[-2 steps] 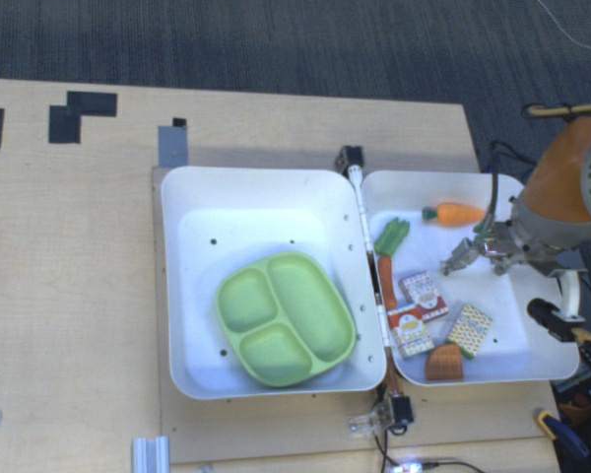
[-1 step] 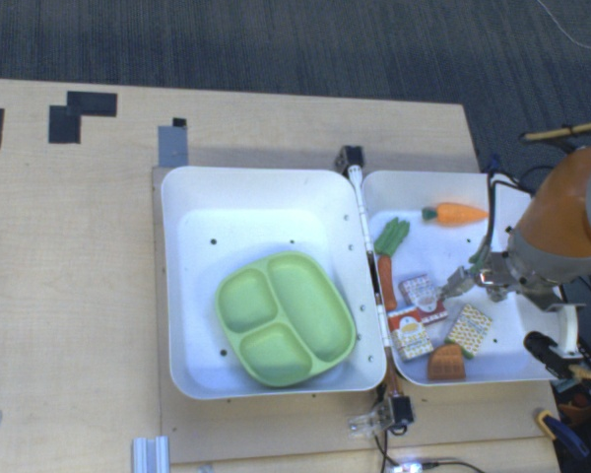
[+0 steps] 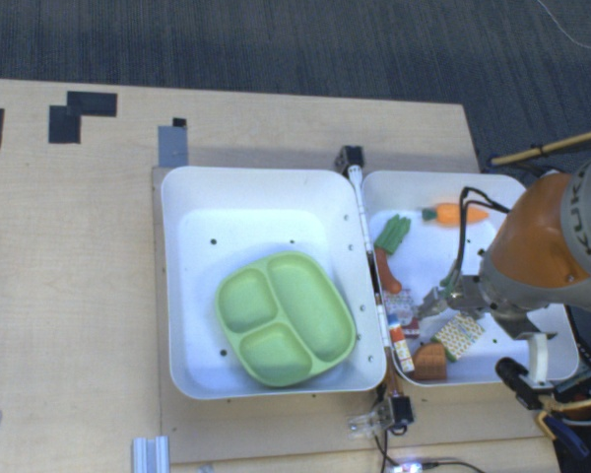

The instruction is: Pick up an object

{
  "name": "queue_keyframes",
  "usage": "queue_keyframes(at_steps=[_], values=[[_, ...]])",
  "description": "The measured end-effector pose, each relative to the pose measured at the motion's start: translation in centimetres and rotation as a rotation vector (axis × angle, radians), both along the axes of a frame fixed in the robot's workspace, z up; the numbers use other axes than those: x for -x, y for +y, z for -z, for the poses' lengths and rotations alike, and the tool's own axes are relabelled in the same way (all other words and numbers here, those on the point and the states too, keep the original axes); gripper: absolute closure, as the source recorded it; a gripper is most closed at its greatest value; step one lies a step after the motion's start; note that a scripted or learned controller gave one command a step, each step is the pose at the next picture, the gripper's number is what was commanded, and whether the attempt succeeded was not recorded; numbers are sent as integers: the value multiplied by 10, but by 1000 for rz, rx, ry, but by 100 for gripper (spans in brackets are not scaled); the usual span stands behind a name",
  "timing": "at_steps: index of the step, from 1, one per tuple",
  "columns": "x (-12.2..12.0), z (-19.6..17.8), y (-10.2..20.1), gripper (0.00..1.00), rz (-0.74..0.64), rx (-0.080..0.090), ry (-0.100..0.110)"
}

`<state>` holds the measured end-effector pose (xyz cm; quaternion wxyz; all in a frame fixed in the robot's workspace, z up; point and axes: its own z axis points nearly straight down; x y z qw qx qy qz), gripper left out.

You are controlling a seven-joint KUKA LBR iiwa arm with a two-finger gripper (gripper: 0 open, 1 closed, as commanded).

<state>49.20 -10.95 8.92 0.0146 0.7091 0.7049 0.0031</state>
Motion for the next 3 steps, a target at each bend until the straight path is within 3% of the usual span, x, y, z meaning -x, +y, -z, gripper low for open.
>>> queue_keyframes(at_steps=[1,2,3], values=[[-2,-11,3,100,-5,-7,0],[-27,-114,57,100,-11,-17,21],[-117,-108,9,100,-12,-15,22]])
